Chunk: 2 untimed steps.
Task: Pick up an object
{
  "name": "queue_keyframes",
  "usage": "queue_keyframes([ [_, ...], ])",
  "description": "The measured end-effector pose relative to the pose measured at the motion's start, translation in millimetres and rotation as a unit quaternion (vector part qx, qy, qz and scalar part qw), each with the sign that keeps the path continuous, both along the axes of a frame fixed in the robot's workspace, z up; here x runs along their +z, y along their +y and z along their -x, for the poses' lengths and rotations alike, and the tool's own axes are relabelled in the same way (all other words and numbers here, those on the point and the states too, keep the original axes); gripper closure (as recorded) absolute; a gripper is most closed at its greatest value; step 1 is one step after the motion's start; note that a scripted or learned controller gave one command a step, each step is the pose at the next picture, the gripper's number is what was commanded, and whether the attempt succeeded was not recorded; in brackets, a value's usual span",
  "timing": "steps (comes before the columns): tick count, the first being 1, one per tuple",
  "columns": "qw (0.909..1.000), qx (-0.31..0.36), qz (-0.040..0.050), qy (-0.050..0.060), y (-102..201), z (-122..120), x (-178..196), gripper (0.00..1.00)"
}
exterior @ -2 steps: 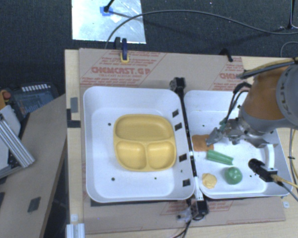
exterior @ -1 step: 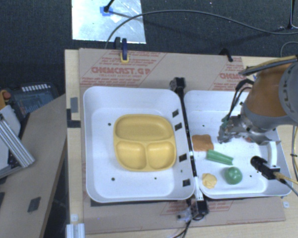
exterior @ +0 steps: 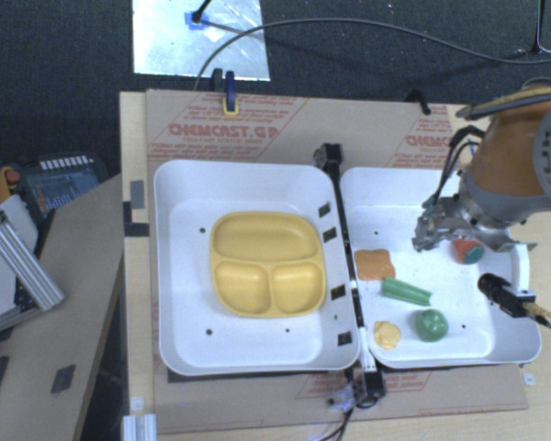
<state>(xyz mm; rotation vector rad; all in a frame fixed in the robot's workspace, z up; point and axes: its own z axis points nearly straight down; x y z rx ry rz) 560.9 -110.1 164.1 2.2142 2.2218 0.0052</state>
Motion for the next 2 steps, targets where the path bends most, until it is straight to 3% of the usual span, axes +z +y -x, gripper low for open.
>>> queue_keyframes([
  [1, 1.0, 0.0, 0.0001, 0.0, -0.3, -1.8, 43.1, 1.0],
  [2, 1.0, 0.003, -0.0016, 0.002, 51.5, -17.5, 36.6, 1.0],
])
